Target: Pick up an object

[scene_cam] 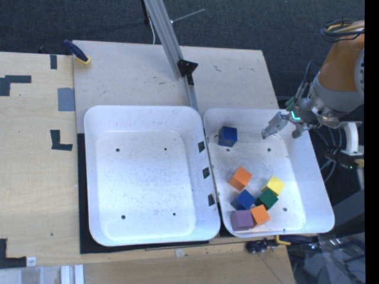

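The right bin (296, 158) holds several small blocks. A blue cube (227, 136) sits alone near its far left corner. Toward the near side lie an orange block (240, 177), a yellow one (275, 186), a green one (267, 199), another blue one (243, 200), a second orange one (259, 215) and a purple one (241, 220). My gripper (285, 126) hovers over the bin's far right part, open, with nothing between its fingers. It is well to the right of the lone blue cube.
The left bin (95, 158) stands beside the right one. A slanted metal bar (167, 31) runs from the top down to the gap between the bins. A blue and yellow tool (77, 51) lies at the bench's far left.
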### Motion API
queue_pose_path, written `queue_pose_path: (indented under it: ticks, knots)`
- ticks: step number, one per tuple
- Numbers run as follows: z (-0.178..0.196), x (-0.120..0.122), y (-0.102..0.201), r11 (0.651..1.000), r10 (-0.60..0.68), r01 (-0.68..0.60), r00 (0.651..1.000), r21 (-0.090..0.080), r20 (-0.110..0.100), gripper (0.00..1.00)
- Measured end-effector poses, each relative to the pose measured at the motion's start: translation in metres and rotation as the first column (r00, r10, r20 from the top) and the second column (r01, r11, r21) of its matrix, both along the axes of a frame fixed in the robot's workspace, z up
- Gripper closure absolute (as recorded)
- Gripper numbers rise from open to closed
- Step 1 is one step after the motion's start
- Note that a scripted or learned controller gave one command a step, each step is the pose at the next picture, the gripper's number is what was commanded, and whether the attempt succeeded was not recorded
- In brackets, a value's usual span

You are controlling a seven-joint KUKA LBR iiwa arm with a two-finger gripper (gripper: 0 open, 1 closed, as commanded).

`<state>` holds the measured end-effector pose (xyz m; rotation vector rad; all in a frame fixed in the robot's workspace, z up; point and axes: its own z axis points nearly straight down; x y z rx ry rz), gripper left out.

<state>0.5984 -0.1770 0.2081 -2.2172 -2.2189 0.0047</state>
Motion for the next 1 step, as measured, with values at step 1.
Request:
queue_pose_path:
  ticks: [1]
  knots:
    - [0.0025, 0.001, 0.0, 1.0, 0.001, -0.001, 1.0, -0.001, 0.004, 0.0]
